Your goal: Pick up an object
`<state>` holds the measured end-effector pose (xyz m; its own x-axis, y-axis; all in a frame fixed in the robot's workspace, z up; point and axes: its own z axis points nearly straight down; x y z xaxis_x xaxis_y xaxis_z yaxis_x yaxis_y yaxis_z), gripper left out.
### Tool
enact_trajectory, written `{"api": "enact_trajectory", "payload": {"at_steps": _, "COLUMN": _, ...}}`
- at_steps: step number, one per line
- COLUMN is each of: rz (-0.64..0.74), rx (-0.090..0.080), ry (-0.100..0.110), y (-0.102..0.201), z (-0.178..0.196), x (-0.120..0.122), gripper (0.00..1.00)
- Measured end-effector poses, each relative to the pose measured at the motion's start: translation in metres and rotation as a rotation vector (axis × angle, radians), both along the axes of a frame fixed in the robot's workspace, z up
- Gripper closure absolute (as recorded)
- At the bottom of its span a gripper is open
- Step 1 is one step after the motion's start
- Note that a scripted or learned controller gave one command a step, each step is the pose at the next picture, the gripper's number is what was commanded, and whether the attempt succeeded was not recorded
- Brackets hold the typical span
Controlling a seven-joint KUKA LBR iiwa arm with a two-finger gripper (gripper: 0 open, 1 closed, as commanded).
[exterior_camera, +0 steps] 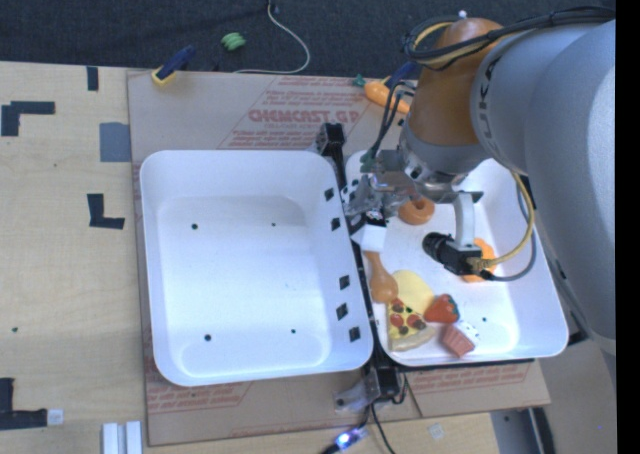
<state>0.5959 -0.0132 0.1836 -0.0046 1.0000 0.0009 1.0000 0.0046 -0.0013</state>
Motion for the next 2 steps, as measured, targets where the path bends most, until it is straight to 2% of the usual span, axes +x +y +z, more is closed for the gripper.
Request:
{"api": "enact_trajectory", "payload": {"at_steps": 1, "rz": 0.001, "rx": -0.001, "ry": -0.004, "y": 0.044, "z": 0.001, "x": 0.053, "gripper": 1.0}}
{"api": "enact_trajectory", "payload": {"at_steps": 2, "rz": 0.001, "rx": 0.001, "ry": -0.003, "y": 0.079, "z": 0.109, "x": -0.004, "gripper": 1.0}}
